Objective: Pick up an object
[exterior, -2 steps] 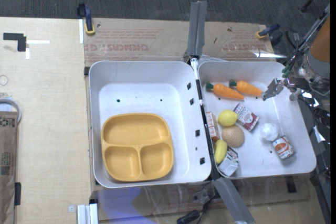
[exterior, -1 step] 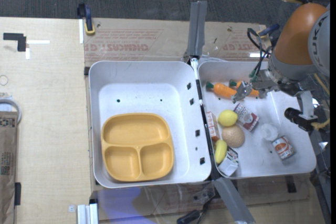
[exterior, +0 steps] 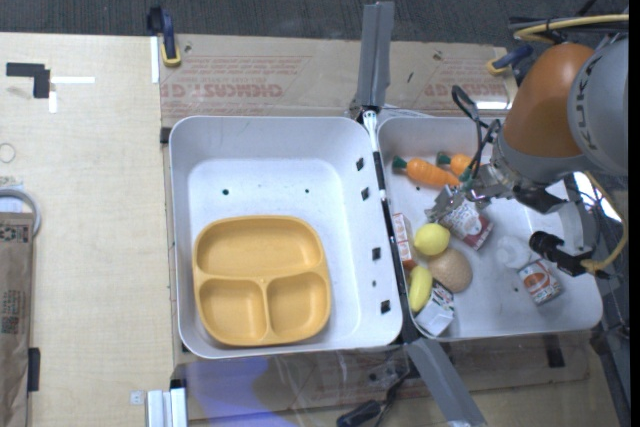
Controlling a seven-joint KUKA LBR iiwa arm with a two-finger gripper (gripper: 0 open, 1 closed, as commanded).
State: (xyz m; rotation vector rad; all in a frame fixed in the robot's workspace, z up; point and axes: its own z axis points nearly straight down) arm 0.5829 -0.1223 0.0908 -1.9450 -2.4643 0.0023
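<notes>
My gripper hangs low over the right bin, its metal fingers pointing down and left just above a lemon. Around it lie a carrot, a second orange piece, a red-and-white packet, a brown egg-shaped thing, a banana and a small can. The arm's orange band sits above the wrist at the right.
The left bin holds a yellow three-compartment tray. A grey divider bar runs between the bins. Another packet leans on the right bin's left wall. Cables loop at the upper right.
</notes>
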